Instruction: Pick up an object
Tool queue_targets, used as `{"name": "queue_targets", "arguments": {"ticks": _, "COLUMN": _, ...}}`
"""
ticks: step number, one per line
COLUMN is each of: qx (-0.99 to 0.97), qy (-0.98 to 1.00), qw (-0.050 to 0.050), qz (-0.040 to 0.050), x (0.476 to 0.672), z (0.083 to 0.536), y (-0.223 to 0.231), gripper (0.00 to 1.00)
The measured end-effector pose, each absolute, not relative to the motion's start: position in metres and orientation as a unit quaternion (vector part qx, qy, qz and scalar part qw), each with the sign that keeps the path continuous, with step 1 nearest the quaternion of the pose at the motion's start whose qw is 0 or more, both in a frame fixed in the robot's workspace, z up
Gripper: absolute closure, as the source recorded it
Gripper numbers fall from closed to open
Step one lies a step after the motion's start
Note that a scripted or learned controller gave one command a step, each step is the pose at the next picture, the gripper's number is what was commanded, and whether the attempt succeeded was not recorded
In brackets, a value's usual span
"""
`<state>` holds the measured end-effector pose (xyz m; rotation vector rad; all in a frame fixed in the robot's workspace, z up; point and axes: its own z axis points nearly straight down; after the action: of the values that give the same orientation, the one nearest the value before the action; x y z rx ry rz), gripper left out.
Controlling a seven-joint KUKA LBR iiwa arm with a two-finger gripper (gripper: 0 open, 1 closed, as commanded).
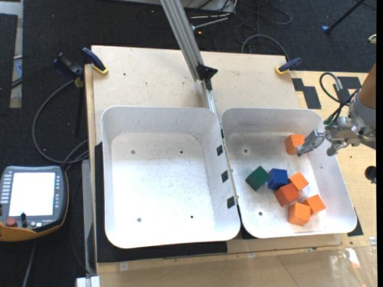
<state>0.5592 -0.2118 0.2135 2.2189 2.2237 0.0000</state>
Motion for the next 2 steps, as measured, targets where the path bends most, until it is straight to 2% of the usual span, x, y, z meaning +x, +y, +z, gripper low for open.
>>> {"name": "queue_targets", "arguments": {"ticks": 1, "qx": 0.705, "qy": 0.709, "qw": -0.004, "qz": -0.0008, "x": 0.507, "z": 0.179, "y": -0.151, "gripper": 0.0}}
{"name": "queue_targets", "arguments": {"ticks": 2, "qx": 0.708, "qy": 0.706, "qw": 0.006, "qz": 0.0026, "x": 0.495, "z": 0.125, "y": -0.131, "gripper": 0.0}}
